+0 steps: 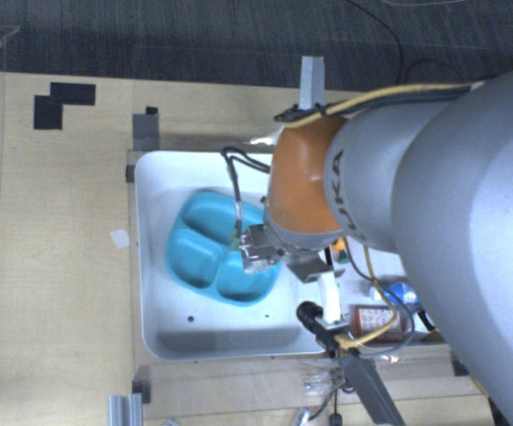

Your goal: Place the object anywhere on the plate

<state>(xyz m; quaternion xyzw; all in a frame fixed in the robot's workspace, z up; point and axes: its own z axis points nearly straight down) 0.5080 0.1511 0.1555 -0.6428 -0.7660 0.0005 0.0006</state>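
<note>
Arm looms over the white bin, wrist above the blue plate. Jaws' state: can't tell, they're hidden from here.

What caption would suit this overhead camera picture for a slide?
Grey arm with orange band reaches over a blue divided plate in a white bin.

1. I see even, fairly bright overhead light, with soft shadow along the near wall of the white bin.
2. The grey arm looms large and soft-focused.
3. A pale glare streak marks the bench at left.
4. Overall sharpness is modest and slightly grainy.
</note>
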